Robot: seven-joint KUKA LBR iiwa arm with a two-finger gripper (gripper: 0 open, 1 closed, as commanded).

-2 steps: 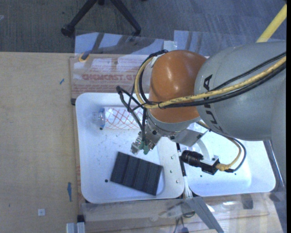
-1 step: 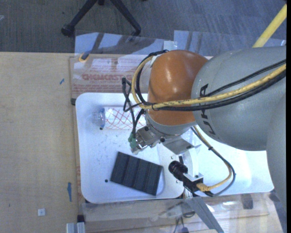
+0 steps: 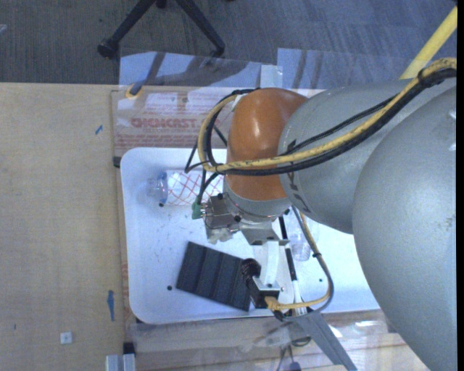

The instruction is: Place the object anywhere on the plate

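Closest to the lens, the grey arm (image 3: 391, 188) takes up the right half of the frame, its orange band (image 3: 255, 145) at the centre. Below the band the tool (image 3: 220, 226) points down into the white bin (image 3: 145, 253); from this angle I cannot tell whether it is released or clenched. The clear bottle (image 3: 177, 188), wrapped in a red criss-cross label, lies on its side in the bin's upper left, cap end toward the left, its other end running under the wrist just beside the tool. A black ribbed slab (image 3: 214, 275) lies tilted lower in the bin, apart from the bottle. The wooden table (image 3: 58, 217) fills the left side, and chair legs (image 3: 163, 22) show on the carpet at the top.
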